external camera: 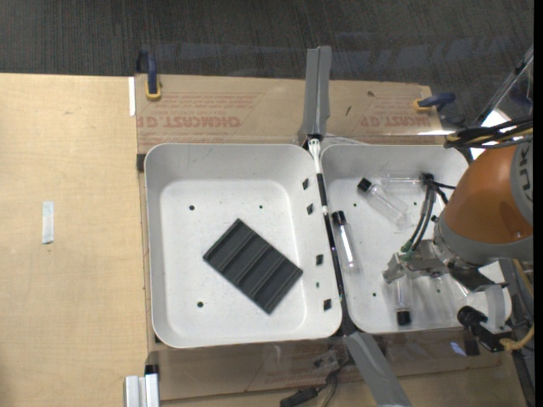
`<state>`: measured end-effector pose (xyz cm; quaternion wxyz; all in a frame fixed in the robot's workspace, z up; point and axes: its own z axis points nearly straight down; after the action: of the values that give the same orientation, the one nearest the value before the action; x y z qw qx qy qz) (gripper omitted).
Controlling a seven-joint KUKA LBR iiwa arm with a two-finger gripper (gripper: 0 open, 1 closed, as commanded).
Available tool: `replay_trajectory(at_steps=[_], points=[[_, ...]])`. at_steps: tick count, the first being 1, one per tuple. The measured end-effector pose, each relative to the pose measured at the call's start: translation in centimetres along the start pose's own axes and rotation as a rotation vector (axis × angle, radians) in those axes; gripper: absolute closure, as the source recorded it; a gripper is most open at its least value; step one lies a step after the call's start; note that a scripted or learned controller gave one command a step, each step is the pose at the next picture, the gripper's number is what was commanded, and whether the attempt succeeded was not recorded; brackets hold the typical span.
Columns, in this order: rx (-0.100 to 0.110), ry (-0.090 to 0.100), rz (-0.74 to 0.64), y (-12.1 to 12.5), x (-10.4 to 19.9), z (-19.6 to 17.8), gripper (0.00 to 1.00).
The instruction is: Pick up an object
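Low over the right bin [373,155], the gripper [413,265] hangs near that bin's front right part, with the grey arm [492,206] and its orange band reaching in from the right. Whether anything sits between its tips cannot be told — the metal parts blur together there.

Just below the gripper lies a clear tube with a dark cap [401,303], its cap end toward the bin's front wall. Another clear tube [342,240] lies along the left side of the same bin, close to the divider between the bins, black cap at its far end. A third clear tube [386,195], larger and tilted, rests toward the back of the bin, its black cap pointing left; it sits apart from the gripper.

Across the divider, the left bin [170,168] holds a dark ribbed rectangular tray [253,266] — lying flat and turned on a diagonal, near the middle of the floor. Both bins stand on cardboard [221,113] beside a wooden bench top [68,227], where a small pale strip [47,223] lies well to the left.
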<state>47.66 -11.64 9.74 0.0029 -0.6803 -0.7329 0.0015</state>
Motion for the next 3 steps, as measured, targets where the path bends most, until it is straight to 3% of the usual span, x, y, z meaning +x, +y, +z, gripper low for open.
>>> replay_trajectory(at_steps=[1, 2, 3], points=[[-0.003, -0.003, 0.07, 0.4, 4.2, -13.0, 1.0], [0.0, -0.004, 0.09, 5.7, 10.7, -11.9, 1.0], [-0.001, -0.005, 0.048, 11.7, 10.2, -10.7, 1.0]])
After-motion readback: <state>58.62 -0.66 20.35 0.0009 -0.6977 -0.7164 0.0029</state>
